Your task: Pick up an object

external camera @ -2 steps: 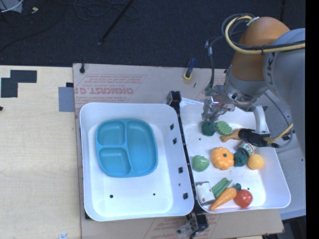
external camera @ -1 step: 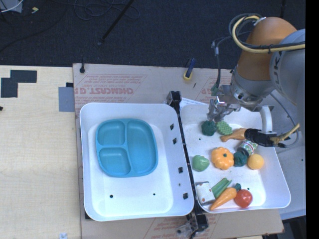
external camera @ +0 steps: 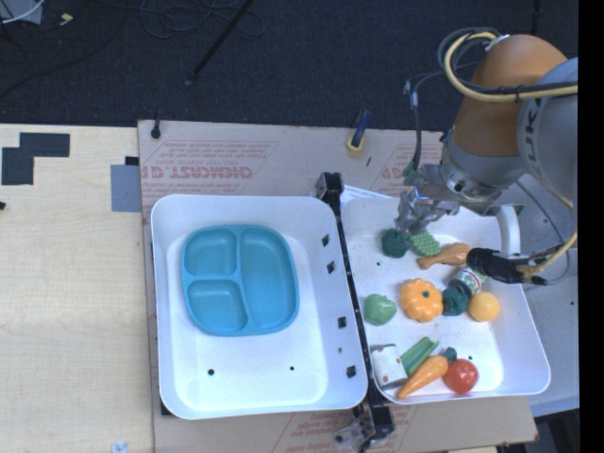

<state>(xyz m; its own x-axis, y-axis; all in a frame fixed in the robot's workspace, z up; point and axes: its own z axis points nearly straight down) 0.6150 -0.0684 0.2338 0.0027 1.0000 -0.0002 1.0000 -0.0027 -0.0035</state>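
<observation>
Toy food: scattered across the right bin point(external camera: 528, 361), none lifted.
Gripper point(external camera: 412, 217): low over the upper-left part of the right bin, just above the dark green broccoli-like piece point(external camera: 394, 243); finger spread impossible to tell, nothing seen between the fingers.
Near the gripper: light green bumpy piece point(external camera: 426, 244) just right of the dark green one, orange-brown drumstick shape point(external camera: 445, 256) beside it.
Middle of right bin: small orange pumpkin point(external camera: 421, 299), green pepper-like piece point(external camera: 378, 308) to its left, dark teal lump point(external camera: 456, 299) and yellow ball point(external camera: 484, 306) to its right.
Front of right bin: carrot point(external camera: 424, 375) lying at a slant, green pod point(external camera: 416, 354) just above it, red tomato point(external camera: 461, 376) at the carrot's right end.
Left bin point(external camera: 189, 366): holds a blue divided plate point(external camera: 239, 279) with three compartments, flat on the floor.
Arm point(external camera: 510, 102): reaching in from the right, orange band above the wrist, cables looped around it.
</observation>
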